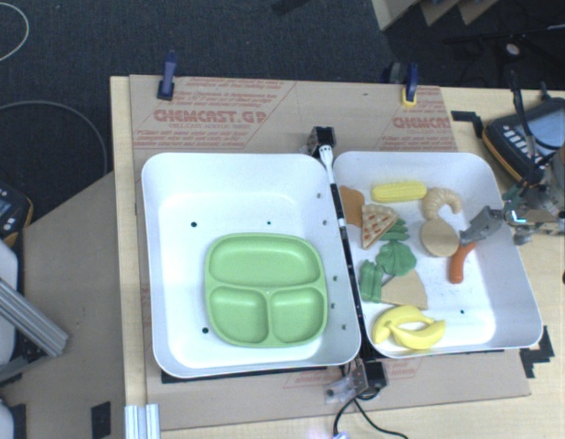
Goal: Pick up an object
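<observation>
The right bin (511, 286) holds several toy foods: a yellow corn cob (399, 191), a tan croissant (444, 201), a round tan disc (437, 240), an orange sausage (457, 264), a pizza slice (376, 224), green leaves (393, 258), a tan bread slice (407, 291) and a banana (409, 327). My gripper (480, 227) reaches in over the bin's right side. Its tip sits just right of the tan disc and just above the orange sausage. Nothing is visibly held in it.
The left bin (173, 199) holds a green divided plate (265, 288). A black divider strip (335, 204) runs between the bins. Blue and yellow clamps (166, 77) sit at the board's far edge. Electronics (525, 135) stand at the right.
</observation>
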Controlling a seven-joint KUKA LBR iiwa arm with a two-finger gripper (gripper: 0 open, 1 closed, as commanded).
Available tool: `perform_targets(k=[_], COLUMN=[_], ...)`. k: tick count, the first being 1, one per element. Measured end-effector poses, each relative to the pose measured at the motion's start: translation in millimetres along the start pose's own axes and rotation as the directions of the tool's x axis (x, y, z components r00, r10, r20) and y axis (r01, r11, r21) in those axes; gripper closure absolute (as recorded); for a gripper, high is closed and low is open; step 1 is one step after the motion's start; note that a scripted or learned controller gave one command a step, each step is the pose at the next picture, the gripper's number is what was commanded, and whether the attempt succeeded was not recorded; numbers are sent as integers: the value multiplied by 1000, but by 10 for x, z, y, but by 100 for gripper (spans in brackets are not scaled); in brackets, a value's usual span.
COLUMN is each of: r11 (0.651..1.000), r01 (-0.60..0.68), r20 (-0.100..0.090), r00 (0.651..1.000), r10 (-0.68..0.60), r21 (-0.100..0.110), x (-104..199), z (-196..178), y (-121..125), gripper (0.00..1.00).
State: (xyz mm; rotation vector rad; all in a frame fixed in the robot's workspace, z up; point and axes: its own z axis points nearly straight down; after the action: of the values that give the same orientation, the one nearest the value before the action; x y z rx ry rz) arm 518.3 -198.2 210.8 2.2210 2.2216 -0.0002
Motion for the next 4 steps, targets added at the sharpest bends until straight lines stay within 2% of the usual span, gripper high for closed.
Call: perform_targets(k=[1, 2, 3, 4], r11=[1000, 1000, 1000, 1000], r01=[5, 10, 1, -5], r20=[3, 1, 2, -1], r00=[1000, 1000, 1000, 1000], r10=[-5, -10, -1, 5], r21=[-15, -22, -5, 10], x=[403, 1119, 1079, 682], z=[-1473, -3010, -3018, -1909], y=[-387, -379, -381, -398], gripper=[0, 0, 100, 100])
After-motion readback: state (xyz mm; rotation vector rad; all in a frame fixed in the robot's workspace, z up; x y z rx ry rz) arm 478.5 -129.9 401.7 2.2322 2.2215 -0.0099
